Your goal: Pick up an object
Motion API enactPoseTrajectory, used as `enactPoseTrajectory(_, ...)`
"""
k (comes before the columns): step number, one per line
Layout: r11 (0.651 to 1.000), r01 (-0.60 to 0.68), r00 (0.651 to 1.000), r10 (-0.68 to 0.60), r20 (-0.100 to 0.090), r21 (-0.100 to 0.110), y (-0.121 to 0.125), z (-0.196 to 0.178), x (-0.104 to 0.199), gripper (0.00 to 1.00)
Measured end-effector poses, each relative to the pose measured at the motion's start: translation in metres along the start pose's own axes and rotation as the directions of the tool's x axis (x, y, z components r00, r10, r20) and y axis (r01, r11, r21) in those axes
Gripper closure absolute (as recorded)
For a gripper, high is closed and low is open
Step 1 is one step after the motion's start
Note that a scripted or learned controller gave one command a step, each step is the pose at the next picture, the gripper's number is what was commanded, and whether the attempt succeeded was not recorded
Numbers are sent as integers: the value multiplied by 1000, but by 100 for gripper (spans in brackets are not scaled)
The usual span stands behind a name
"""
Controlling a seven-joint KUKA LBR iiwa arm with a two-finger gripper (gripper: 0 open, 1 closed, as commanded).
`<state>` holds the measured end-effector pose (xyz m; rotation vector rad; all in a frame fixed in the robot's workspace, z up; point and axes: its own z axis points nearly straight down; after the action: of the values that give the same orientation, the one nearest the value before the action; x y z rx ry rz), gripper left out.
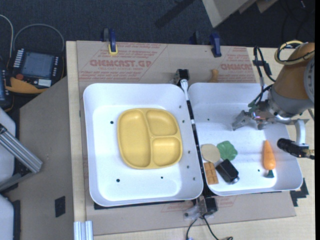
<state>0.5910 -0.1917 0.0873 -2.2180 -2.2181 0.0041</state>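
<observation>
Table (150, 59), brown board top, fills mid-frame; two white bins side by side on it.

Left bin (100, 184): one yellow tray (149, 137) with three compartments, lying flat near the bin's centre, apart from all walls.

Right bin (210, 104): objects cluster along its lower edge. A tan disc (210, 152) sits at lower left, with a green piece (227, 147) touching its right side. Below them a black block (228, 170) lies tilted, just beside a brown waffle-like bar (210, 172) that runs along the bin's left wall. An orange carrot (269, 156) with a green end lies upright in the frame at lower right, well apart from the cluster.

Arm (295, 84) enters from the right edge, orange band at upper right of the frame. Tool (242, 121) sits over the upper middle of the right bin, pointing left. Its fingers (239, 123) are splayed wide, with nothing between them. Tool is clear of every object; the green piece is the nearest, below it. Carrot lies below and right of the wrist.
</observation>
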Motion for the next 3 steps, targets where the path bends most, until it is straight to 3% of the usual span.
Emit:
enactPoseTrajectory(1, 1000, 0, 1000, 0, 3, -7, 2, -14, 0, 100)
enactPoseTrajectory(3, 1000, 1, 1000, -1, 3, -9, -6, -110, 7, 100)
